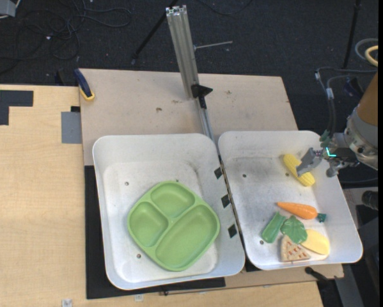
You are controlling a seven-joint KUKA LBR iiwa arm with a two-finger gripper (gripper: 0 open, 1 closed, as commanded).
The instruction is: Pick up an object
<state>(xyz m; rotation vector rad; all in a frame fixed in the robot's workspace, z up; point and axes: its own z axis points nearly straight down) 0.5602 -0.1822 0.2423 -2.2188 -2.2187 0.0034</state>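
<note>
Two shallow white bins sit side by side on the worktop (178, 101). The left bin (114, 165) holds a green divided plate (173, 226) with three compartments, lying flat toward the bin's near half; nothing rests on it.

The right bin (255, 171) holds the toy foods. A yellow corn piece (298, 169) lies near the far right of the bin. Nearer the camera, an orange carrot (297, 210) lies roughly crosswise. Below it a cluster sits close together: a green pod-shaped piece (272, 228), a dark green leafy piece (294, 229) touching it, a waffle-patterned wedge (295, 251) and a pale yellow piece (316, 242) beside the wedge.

The end effector (318, 160) reaches in over the right bin's right rim, just beside the corn; one grey finger (308, 161) overlaps the corn's right end. Whether the fingers are spread or closed on the corn cannot be told from this angle.

Behind the bins an aluminium post (183, 50) rises from the worktop. A blue-and-yellow tool (84, 86) lies at the worktop's far left corner. Cables cross the dark floor (82, 18) behind.
</note>
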